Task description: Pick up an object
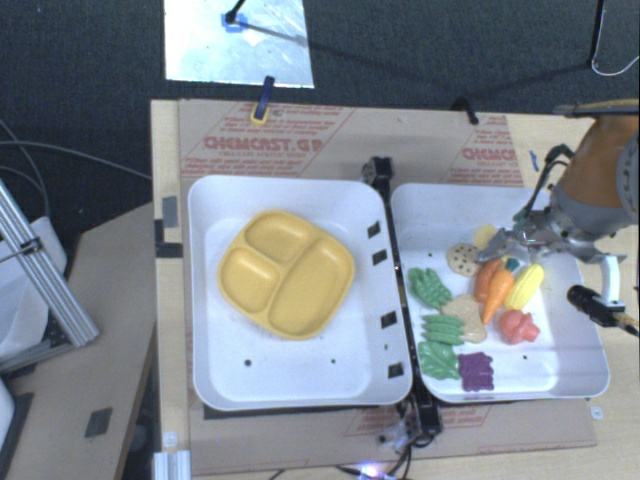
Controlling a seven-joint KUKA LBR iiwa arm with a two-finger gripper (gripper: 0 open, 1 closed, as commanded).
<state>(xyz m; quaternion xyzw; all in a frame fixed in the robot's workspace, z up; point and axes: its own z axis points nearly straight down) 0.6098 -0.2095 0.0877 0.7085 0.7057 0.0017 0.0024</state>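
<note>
The right bin (570,368) holds a heap of toy food. An orange carrot (492,284) lies against a yellow corn cob (526,286), with a red piece (517,326) below them. A round cookie (461,259) and a small yellow piece (485,235) lie further back. My gripper (508,246) hangs low over the top ends of the carrot and corn, coming in from the right. I see nothing lifted in it.
Green pea pods (430,288) and leafy pieces (437,360), a beige piece (466,315) and purple grapes (476,370) fill the right bin's left side. The left bin (230,368) holds a yellow divided plate (287,273). A black clamp (380,171) sits between the bins.
</note>
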